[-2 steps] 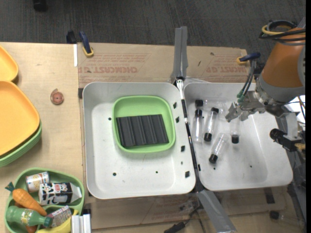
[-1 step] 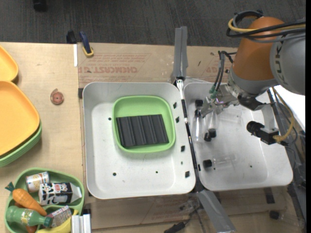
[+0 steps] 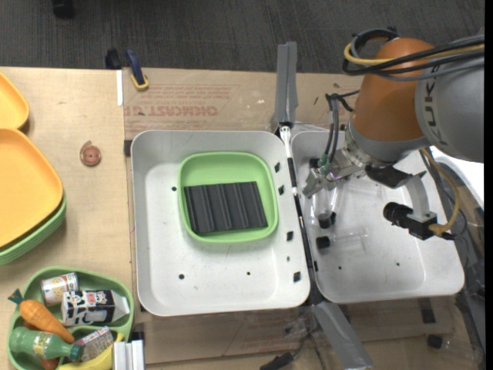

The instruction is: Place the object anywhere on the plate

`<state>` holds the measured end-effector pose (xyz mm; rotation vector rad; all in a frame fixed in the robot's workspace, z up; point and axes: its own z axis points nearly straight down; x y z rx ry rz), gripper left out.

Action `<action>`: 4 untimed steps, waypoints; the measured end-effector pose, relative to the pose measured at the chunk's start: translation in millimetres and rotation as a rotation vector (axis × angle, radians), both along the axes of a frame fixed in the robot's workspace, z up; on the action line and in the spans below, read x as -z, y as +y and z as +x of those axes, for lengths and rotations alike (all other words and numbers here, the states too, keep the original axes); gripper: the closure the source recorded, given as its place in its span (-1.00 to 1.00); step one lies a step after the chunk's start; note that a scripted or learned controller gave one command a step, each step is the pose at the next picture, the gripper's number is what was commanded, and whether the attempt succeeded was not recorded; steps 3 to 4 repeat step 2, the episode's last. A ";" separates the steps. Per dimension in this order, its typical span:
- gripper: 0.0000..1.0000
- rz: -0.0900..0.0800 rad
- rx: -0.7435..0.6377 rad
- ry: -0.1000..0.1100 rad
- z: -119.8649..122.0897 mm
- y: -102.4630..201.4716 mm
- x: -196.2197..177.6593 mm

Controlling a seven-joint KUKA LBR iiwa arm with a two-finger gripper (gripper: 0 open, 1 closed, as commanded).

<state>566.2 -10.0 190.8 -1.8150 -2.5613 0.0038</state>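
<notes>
A square green plate point(image 3: 227, 166) with rounded corners lies in the left white bin point(image 3: 154, 268). A dark grey ribbed rectangular object point(image 3: 227, 206) rests flat on the plate, covering its middle and front. My gripper point(image 3: 324, 231) hangs low over the left side of the right bin point(image 3: 400, 280), apart from the plate and to its right. Its two black fingertips point(image 3: 326, 220) stand apart, so it is open with nothing between them. The orange wrist band point(image 3: 389, 91) and grey arm reach in from the right.
Stacked yellow plates point(image 3: 23, 183) sit on the bench at the far left. A green bowl point(image 3: 123, 299) of toy food stands at the front left. A small pink disc point(image 3: 92, 154) lies left of the bins. A metal divider post point(image 3: 286, 83) rises between the bins at the back.
</notes>
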 end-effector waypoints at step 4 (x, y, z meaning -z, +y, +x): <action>-1.00 0.000 -0.094 -0.003 8.8 48.2 -0.4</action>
